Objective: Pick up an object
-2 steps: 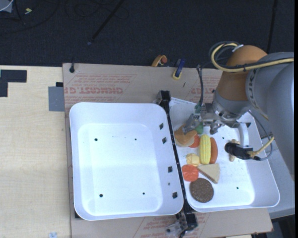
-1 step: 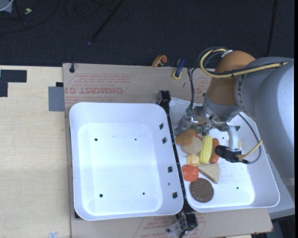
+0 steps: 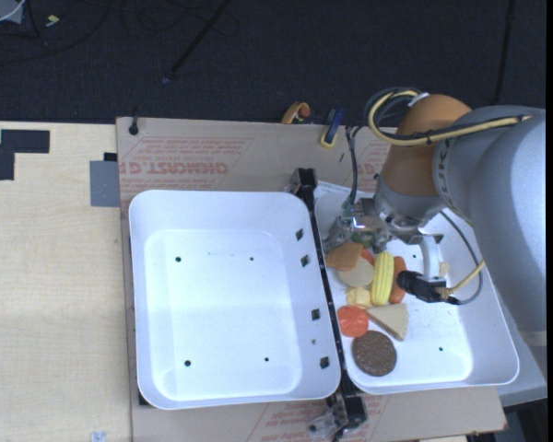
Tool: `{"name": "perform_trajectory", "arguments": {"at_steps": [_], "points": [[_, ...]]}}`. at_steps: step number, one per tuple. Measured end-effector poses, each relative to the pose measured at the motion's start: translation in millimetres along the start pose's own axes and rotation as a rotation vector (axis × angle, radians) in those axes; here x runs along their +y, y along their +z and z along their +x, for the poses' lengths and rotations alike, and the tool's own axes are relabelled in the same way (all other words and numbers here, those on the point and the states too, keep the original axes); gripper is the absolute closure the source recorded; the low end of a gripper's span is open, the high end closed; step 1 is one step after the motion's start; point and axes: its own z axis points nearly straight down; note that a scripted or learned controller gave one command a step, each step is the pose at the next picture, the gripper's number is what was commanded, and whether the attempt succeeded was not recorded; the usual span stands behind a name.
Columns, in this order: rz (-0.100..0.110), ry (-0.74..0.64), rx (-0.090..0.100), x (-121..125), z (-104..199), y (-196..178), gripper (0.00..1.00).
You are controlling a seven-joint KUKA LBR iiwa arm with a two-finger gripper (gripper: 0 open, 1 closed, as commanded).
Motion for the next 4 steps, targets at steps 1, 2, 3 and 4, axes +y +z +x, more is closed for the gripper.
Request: {"name": "perform_trajectory", "arguments": {"at_steps": [1,2,3,4], "points": [[0.0,0.003,0.0,0,0,0,0.0],[0.003,0.001,0.001,-77,-5,1,0.0],[0.002,0.008,0.002,-76,-7,-9,1.0],[-0.004,0.0,0.0,-30,33,-102,1.0]]}}
